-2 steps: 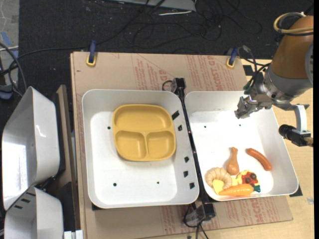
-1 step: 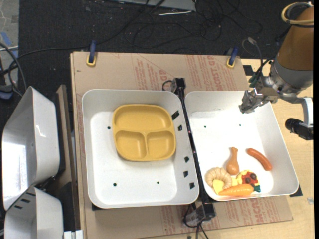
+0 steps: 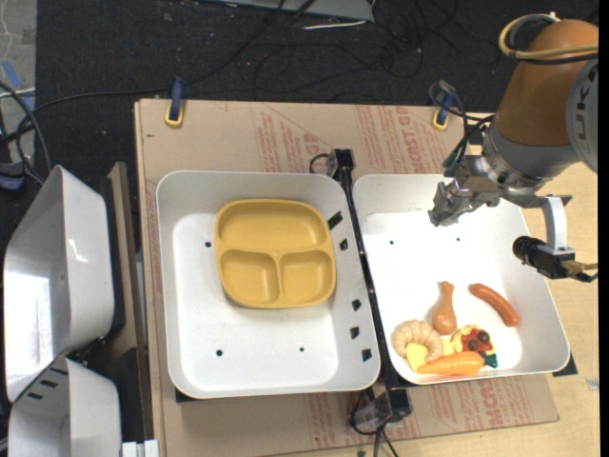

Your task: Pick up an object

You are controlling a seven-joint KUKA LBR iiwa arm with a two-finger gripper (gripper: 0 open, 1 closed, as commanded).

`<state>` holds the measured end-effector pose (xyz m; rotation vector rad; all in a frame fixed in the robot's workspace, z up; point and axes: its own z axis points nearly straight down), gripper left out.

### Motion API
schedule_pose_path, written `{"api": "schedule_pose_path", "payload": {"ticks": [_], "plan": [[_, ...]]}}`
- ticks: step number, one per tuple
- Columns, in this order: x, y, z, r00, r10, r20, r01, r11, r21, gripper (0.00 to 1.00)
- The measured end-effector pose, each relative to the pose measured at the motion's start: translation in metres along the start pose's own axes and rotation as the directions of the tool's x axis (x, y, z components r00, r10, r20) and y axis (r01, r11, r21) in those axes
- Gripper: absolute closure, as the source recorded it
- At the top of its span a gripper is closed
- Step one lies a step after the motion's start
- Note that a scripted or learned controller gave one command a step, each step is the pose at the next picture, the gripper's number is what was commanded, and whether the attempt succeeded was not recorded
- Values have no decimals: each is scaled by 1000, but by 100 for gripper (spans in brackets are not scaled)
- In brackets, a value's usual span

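Approach step judged underway: gripper [image 3: 447, 211], finger state indeterminable, held over right bin's [image 3: 542, 255] far edge; descent toward sausage [image 3: 494, 304] required

The arm [image 3: 547, 93] is cut off by the right edge, so its upper links cannot be seen. The gripper [image 3: 447, 208] is dark and small against the right bin [image 3: 400, 246]; whether its fingers stand apart cannot be told. In the toy food heap, the carrot [image 3: 454, 363] covers the lower part of a small multicoloured piece [image 3: 475, 338] too small to identify. The white containers [image 3: 52, 284] at left are cut by the left and bottom edges.
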<state>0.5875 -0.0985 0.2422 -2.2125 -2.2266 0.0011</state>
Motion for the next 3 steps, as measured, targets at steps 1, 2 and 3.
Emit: {"api": "schedule_pose_path", "payload": {"ticks": [1, 2, 3], "plan": [[44, -10, 9, 1000, 0, 0, 0, 1000, 0, 100], [99, -16, 20, 1000, -1, 0, 1, 1000, 0, 100], [153, -20, 25, 1000, -1, 0, 1, 1000, -1, 100]]}}
